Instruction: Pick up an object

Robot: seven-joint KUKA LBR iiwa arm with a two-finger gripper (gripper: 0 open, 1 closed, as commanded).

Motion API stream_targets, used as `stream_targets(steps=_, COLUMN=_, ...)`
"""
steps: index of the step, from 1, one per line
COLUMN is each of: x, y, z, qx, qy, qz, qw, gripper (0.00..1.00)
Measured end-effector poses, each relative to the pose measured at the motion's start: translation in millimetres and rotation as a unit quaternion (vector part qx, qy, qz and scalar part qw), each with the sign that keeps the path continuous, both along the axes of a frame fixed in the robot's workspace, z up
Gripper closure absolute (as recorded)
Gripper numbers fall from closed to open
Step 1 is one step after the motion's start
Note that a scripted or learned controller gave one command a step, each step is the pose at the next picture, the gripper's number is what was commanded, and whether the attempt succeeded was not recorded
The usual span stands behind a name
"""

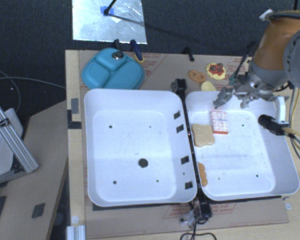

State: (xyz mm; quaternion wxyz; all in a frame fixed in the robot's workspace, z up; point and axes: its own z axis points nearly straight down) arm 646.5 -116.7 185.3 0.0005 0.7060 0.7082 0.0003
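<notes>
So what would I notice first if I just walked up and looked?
Probably the big grey and orange robot arm reaching in at the right, its gripper open over the far edge of the right bin. Then the bright blue divided tray behind the left bin.

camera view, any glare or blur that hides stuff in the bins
Camera view: soft overall, slightly grainy; the white left bin has a bright washed band across its floor, the white right bin is evenly lit, and the red-and-white flat packet has unreadable print.
</notes>
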Motion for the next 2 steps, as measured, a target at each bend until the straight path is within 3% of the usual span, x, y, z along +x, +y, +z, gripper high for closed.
stream_targets(steps=1, x=-12.8, y=138.4, z=-0.9, qx=0.0036, qy=0.0, qz=0.007, qw=1.0, gripper=0.0)
stream_targets(steps=2, x=23.2, y=215.7, z=0.0, qx=0.0025, qy=-0.002, qz=0.005, qw=1.0, gripper=0.0)
